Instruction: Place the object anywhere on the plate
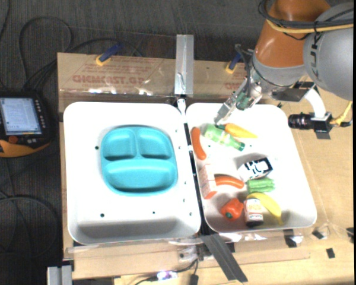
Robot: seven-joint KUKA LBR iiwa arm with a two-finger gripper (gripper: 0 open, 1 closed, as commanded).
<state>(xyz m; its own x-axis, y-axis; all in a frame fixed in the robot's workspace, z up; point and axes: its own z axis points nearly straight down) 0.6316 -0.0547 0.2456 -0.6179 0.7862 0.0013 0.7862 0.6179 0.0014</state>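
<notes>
Two shallow white bins side by side on a bench: left bin [83,177] holding a turquoise divided plate [139,159], three compartments, two small ones on the far side and one wide one on the near side, nothing on it. Right bin [296,177] crowded with toy food and small items. Along its left wall, a red-orange sausage-shaped piece [197,143], and nearer, a pale tube with red print [206,181] lying lengthwise. Toward the far middle, a green bottle [222,136] on its side, touching a yellow-orange piece [241,130] just to its right. At the centre, an orange carrot-like piece [228,181]; right of it, a black-and-white card or packet [258,167]. Nearer still, a green ridged item [261,185], a yellow banana [270,205], a small dark sauce bottle [254,211] with a red-and-yellow label, and an orange-red pepper [231,208] at the near left of the cluster. Grey arm with orange band [291,10] reaching in from the far right, gripper [221,121] low over the far part of the right bin, tips just above the green bottle and beside the yellow-orange piece. Fingers too small and too much in line with the objects to tell whether spread or closed, and nothing clearly seen between them. Left of the bench, a handheld control pendant [18,123] on dark carpet with cables.
</notes>
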